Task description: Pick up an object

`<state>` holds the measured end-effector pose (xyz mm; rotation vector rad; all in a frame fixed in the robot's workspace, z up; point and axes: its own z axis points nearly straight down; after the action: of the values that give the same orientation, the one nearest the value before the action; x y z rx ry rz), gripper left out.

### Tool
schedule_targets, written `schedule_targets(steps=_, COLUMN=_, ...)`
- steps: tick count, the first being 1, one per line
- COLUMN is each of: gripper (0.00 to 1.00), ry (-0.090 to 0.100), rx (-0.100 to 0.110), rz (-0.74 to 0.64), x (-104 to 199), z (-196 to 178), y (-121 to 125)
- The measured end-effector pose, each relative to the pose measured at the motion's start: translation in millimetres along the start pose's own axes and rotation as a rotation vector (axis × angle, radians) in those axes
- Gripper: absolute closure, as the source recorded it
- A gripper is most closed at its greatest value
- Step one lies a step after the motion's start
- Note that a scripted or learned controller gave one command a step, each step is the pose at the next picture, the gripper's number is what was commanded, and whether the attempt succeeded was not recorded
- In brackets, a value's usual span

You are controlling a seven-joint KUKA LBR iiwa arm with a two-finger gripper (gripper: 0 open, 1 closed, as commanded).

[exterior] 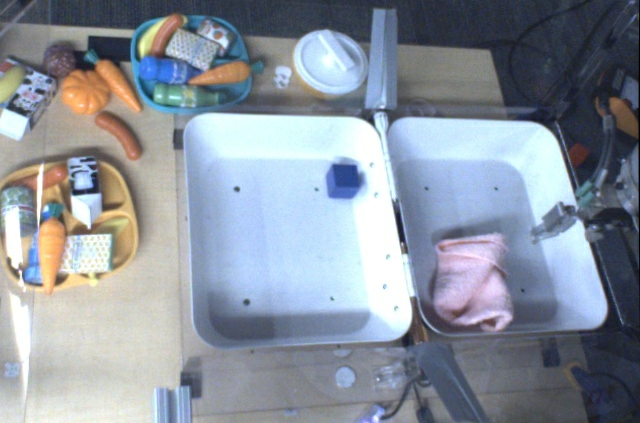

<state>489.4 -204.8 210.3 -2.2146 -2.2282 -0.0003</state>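
A small blue cube (343,179) lies in the left white bin (230,311), toward its back right. A crumpled pink cloth (472,281) rests in the right white bin (470,146), near the front wall. My gripper (549,224) reaches in low over the right bin's right side, to the right of the cloth and a little behind it, apart from it. Nothing shows in its grasp. The arm behind it runs off the right edge.
Left of the bins, a blue bowl (190,61) and a yellow tray (70,226) hold toy food, with loose toy vegetables (100,91) between them. A white lidded container (330,61) stands behind the bins. Cables hang at the right.
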Motion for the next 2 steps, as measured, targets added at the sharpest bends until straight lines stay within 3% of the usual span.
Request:
schedule_targets(steps=1, gripper=0.00, ry=-0.006, rx=-0.020, rz=-0.190, x=81.3, z=118.0, y=15.1)
schedule_targets(steps=2, gripper=1.00, ry=-0.004, rx=-0.026, rz=-0.192, x=83.5, z=106.1, y=18.0)
